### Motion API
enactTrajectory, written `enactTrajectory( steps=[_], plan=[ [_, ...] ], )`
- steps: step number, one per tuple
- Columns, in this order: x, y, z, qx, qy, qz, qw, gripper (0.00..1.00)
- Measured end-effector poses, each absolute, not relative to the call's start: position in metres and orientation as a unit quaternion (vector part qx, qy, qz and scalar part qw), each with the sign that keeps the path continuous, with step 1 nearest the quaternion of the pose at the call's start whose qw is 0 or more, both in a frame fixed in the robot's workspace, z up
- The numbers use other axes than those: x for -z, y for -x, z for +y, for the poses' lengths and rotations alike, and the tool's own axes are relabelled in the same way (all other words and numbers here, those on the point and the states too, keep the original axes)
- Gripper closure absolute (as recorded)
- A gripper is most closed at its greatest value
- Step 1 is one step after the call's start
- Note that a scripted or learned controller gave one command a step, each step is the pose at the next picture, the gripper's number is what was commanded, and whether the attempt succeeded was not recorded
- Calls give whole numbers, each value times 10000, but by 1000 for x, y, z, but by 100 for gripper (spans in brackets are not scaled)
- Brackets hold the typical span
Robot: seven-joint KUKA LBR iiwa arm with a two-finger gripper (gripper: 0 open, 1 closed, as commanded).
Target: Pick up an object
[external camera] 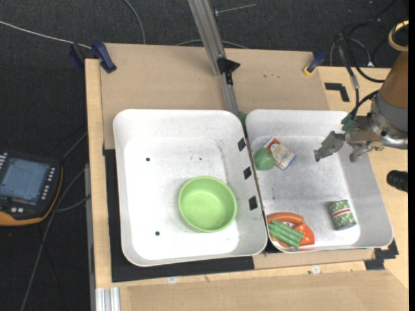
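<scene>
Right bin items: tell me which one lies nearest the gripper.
The small white packet with the red and blue print, beside the green ball. It lies closer to the gripper than the green can or the orange-and-green toy.

The tan bench bears two white bins, left bin beside right bin.

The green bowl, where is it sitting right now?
The green bowl sits in the left bin, near its front right corner, close to the wall shared with the right bin.
</scene>
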State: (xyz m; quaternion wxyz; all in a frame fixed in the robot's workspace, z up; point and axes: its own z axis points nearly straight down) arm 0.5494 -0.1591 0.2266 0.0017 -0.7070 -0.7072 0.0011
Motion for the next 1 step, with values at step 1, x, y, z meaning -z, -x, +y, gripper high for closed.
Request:
enactTrajectory(
  steps=[1],
  plan=[
    [-179,-544,-167,-10,7073,-7069,14,0]
  ],
)
